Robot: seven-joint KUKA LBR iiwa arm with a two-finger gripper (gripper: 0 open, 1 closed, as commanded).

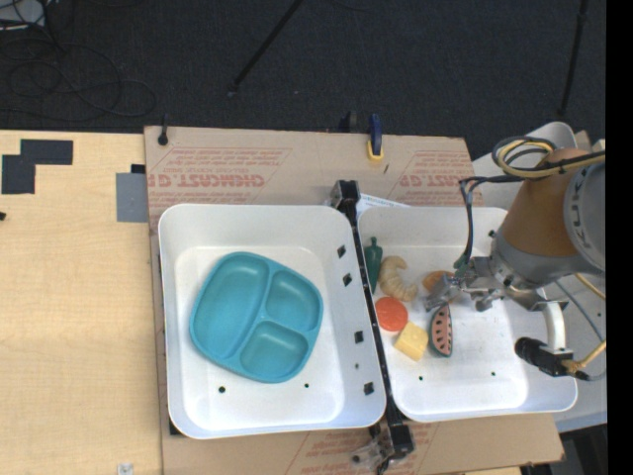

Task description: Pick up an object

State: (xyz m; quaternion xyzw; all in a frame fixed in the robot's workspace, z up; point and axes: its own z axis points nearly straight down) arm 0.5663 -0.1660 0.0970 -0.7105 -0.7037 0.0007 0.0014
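**What the view hides**

The arm runs off the right side, so its base is cut away. Its wrist covers part of the right bin and the back of the jaws, which are too small and cluttered to read. A brownish item just beside the jaws is half hidden, its kind unclear.

1. One fixed camera looks down from above the bench at a slant, taking in both white bins.
2. It faces the bench's far edge, and dark floor with cables lies beyond that edge, at the frame's top.
3. It stands well back: the left bin sits mid-frame, the right bin just beside it.
4. The arm comes in past the right bin.
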